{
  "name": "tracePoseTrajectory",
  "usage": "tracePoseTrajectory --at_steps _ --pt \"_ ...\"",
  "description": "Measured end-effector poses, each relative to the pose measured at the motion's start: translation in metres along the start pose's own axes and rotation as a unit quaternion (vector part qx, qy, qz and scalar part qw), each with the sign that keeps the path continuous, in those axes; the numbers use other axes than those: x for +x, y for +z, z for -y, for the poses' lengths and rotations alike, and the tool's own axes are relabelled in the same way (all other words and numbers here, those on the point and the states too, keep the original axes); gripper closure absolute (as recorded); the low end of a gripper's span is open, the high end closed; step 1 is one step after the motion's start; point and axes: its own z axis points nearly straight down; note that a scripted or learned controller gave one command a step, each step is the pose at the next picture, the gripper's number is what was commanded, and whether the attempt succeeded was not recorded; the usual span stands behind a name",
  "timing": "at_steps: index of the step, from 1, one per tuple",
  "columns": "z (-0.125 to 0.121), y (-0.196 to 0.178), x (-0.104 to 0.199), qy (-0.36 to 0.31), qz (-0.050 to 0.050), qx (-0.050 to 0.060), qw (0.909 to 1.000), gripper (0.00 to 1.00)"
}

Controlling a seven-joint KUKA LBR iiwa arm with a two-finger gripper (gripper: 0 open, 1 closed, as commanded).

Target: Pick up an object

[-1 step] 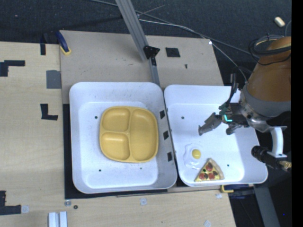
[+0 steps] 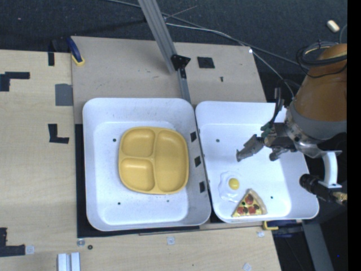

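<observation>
We take the right bin [image 2: 225, 117] as our landmark. Inside it, near its front edge, we see two small toy foods lying flat on the white floor: a fried egg [image 2: 230, 184], white with a yellow yolk, and just beside it, toward the bin's front right, a pizza slice [image 2: 249, 204] with red and dark toppings. The two look to be touching or very nearly so; at this slant we cannot say which.

Above the middle of that bin's floor hangs the gripper [image 2: 260, 148], reaching in from the bin's right wall. One dark finger [image 2: 249, 148] points out toward the bin's left side, and a second, shorter dark part sits closer to the wrist. We read them as spread apart with nothing between them, though the dark parts blur together against the wrist and we hold that loosely. The gripper stands apart from both foods, farther back in the bin than the egg.

The arm [image 2: 324, 95] rises beyond the bin's right wall, its orange band over a grey wrist.

Touching the right bin's left wall is the left bin [image 2: 96, 151], and in its middle lies a yellow plate [image 2: 153, 160] with three compartments. A grey metal bar [image 2: 161, 27] runs at a slant down to the rear meeting point of the two bins.
</observation>
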Motion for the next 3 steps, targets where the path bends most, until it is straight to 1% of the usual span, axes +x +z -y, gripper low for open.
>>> tracePoseTrajectory --at_steps 1,2,3 --pt "-0.002 0.048 -0.007 0.001 0.0 0.003 1.0 0.0" --pt "-0.005 0.094 -0.001 0.0 -0.001 0.003 1.0 0.0" --pt "-0.01 0.14 -0.001 0.0 -0.001 0.003 1.0 0.0"
